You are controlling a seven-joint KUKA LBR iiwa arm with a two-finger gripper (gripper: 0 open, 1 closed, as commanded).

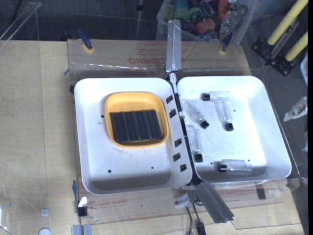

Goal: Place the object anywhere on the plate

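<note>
Far left: bare pale wood of the bench [34, 131], with a blue clamp [86, 44] at the back edge pinning down a clear sheet.

Next, sitting on the bench, the left white bin [88, 131]. Inside it, toward the back, a yellow plate [134, 99] with rounded corners. Lying flat on that plate, well within its rim, a dark ribbed slab [136, 125], ridges running front to back. Covers most of the plate's floor, leaving the yellow rim showing all round.

In the middle, where the two bins meet, a row of small black squares [177, 127] along the shared edge.

To the right, the right white bin [266, 131]. Scattered across its floor, several clear tubes with black caps: one near the back [216, 97], one just beside it pointing forward [225, 114], one along the front wall [235, 167]. All well apart from the plate.

Behind the bins, a clear tub of coloured toys [205, 6]; at upper right, yellow foam rods [293, 13].

Claw apart or together: impossible to tell.
</note>
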